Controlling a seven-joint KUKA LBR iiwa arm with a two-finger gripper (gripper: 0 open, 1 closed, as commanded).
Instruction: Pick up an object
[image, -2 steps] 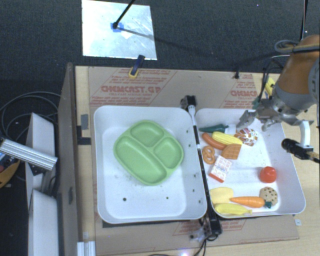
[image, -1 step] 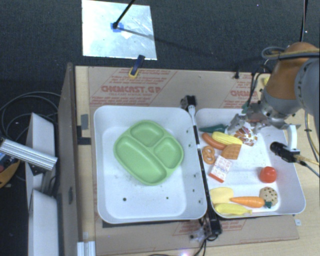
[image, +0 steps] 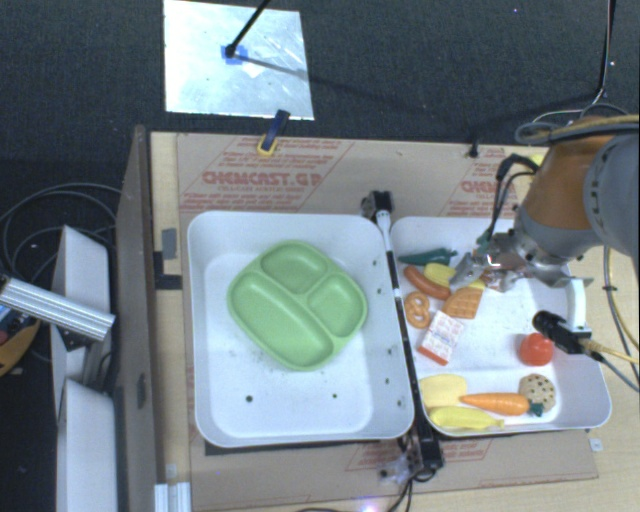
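Waffle piece (image: 462, 300): small orange ridged toy, lying in the upper-middle of the right bin (image: 590, 395), just below the claw (image: 482, 268) and closest to it of all the toys, so I judge it the likeliest pick.
Neighbours: a yellow toy (image: 439, 273) and a red-orange sausage (image: 427, 284) sit just beside it toward the divider; a pretzel (image: 417, 311) and a white-and-red packet (image: 439, 339) lie just below it.
Handling: looks like light, stiff plastic play food, not fragile; the smooth surface may slip and skid on the bin floor if pushed from one side.
Where to hold: across its two short flat edges, near the middle, keeping away from the sausage side where things crowd.
Long axis: hard to read at this size; it seems roughly square, set slightly askew to the bin walls, with no clear pointing end.
Claw: it hovers low over the top of the right bin, under the orange-banded arm (image: 575, 190); whether it is released or clenched I cannot tell, and nothing is seen held in it.
Other bin: the left bin (image: 215, 400) carries a green divided plate (image: 296, 303).
Worktop: both bins rest side by side on it.
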